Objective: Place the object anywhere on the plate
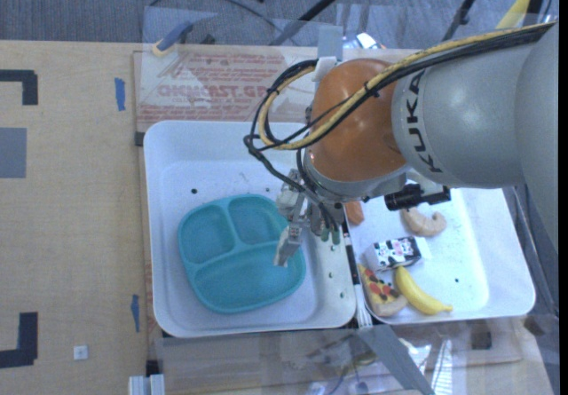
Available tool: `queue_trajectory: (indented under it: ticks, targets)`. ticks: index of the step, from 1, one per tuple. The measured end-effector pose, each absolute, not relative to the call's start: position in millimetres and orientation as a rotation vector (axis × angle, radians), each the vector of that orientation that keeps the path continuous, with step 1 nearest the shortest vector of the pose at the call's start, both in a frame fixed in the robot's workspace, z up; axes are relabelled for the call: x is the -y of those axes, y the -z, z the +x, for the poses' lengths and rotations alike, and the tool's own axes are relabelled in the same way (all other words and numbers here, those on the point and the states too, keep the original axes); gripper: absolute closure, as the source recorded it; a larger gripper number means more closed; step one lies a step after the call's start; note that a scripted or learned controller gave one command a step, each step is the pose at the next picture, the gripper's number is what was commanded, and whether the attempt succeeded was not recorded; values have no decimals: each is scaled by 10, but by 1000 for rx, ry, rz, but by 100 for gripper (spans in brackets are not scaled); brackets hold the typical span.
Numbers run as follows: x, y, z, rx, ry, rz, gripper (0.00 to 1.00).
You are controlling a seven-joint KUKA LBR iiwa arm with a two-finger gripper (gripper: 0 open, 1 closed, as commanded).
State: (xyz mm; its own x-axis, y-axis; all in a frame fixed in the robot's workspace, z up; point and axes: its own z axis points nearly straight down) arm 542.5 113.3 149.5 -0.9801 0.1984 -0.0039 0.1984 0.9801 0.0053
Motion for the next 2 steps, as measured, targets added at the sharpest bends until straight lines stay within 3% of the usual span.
queue_trajectory:
  ticks: [1, 2]
  targets:
    - [-1134, -1603, 5442, -3116, -14, 317, 100]
    - [-2078, -1510, 6109, -3124, -5, 293, 100]
